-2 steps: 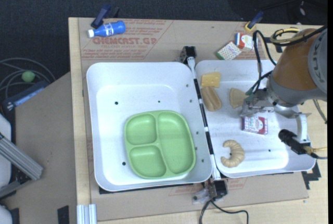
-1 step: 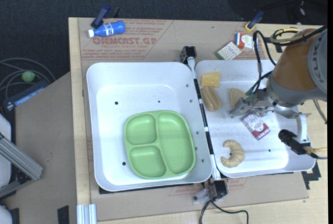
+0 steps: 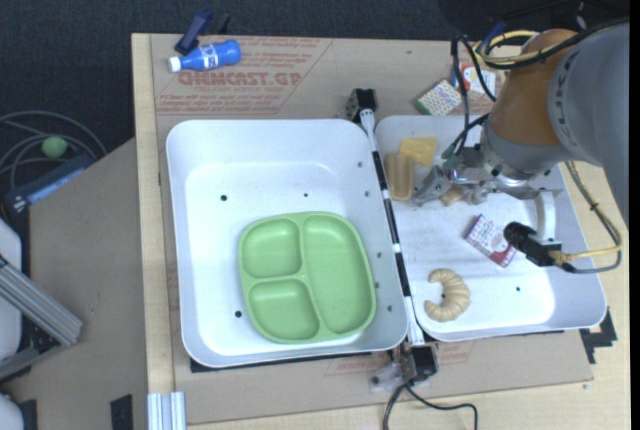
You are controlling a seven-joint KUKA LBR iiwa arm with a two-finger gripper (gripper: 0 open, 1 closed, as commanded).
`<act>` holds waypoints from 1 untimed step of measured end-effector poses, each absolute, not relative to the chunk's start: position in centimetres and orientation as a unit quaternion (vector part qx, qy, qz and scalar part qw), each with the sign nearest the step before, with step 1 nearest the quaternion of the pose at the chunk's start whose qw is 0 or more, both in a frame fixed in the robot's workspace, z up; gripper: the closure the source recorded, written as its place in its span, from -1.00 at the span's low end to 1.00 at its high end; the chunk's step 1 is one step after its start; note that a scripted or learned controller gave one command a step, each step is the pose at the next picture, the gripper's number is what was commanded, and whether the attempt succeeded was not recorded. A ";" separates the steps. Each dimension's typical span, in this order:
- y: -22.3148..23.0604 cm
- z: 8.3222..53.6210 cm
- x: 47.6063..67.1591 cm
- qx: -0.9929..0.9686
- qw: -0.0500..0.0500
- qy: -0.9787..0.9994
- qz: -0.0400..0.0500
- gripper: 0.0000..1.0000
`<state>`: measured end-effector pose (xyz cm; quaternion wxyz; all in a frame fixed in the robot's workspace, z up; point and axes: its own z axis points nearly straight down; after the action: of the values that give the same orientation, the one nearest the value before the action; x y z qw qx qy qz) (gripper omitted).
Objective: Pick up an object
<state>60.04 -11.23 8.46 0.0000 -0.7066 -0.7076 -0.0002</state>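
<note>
— Where the arm reached in from the right, what was it doing?

— It hung low over the right bin (image 3: pixel 575 303), with the end effector (image 3: pixel 448 186) down near the bin's upper left part, just beside a tan block (image 3: pixel 401 175) leaning at the divider and a yellowish piece (image 3: pixel 420 151) behind it. Whether it was spread or closed, I couldn't tell; I saw nothing clearly held.

— So which step was that?

— I judged it the approach or the grasp attempt, not a lift.

— And the other candidates?

— A croissant (image 3: pixel 448 294) lay near the front of that bin, and a small red-and-white packet (image 3: pixel 487 237) sat between it and the arm. The left bin (image 3: pixel 200 148) carried a green divided plate (image 3: pixel 304 276).

— What did the next move call for?

— Closing squarely on the tan block, then rising straight up without scraping the divider.
</note>
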 end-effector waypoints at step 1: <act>-14.6 8.5 62.4 -0.707 -0.001 -0.707 0.000 -1.00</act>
<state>62.39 -14.58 8.49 -0.0010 -0.7072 -0.7070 -0.0002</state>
